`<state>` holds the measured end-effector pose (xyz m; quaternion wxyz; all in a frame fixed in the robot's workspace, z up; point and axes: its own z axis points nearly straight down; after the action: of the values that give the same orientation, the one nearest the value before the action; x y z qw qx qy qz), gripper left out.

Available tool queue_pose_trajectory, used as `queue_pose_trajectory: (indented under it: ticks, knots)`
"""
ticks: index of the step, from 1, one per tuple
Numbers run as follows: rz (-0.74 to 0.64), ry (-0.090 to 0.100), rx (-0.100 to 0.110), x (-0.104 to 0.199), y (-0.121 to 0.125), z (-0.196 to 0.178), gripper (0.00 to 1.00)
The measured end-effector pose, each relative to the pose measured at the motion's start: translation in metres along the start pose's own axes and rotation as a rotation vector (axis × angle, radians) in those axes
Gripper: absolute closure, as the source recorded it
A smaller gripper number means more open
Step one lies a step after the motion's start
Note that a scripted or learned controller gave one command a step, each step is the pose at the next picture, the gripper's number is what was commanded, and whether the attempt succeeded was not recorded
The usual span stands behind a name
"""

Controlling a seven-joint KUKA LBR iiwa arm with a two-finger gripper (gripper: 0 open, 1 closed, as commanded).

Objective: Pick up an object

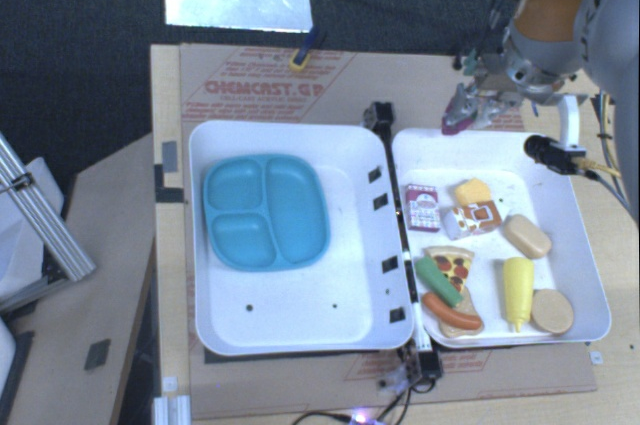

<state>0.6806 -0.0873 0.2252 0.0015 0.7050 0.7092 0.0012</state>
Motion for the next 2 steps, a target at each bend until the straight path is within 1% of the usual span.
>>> queue_pose_trajectory:
  ticks: [2]
  knots:
    - [0.001,0.001,0.004,0.042,-0.090,-0.013,1.00]
